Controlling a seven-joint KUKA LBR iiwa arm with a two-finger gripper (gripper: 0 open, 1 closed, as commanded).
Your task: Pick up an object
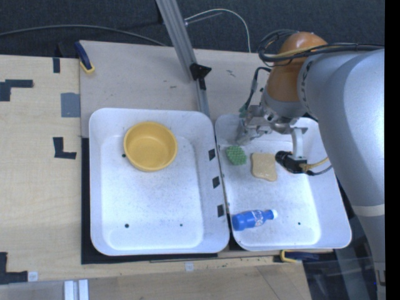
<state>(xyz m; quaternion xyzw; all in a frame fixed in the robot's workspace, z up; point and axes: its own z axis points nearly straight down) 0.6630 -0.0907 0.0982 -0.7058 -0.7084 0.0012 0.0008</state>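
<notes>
My gripper hangs near the right bin's top left corner, just above the green ball. I cannot tell how it is set. A sponge lies beside the ball.

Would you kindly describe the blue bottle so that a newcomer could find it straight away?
Start at the right-hand white bin, the one the arm reaches over. Look along its near edge, toward the left corner by the divider between the bins: the small blue bottle lies there on its side. Unlike the green scrubber and tan sponge farther back, it is blue with a white cap.
</notes>
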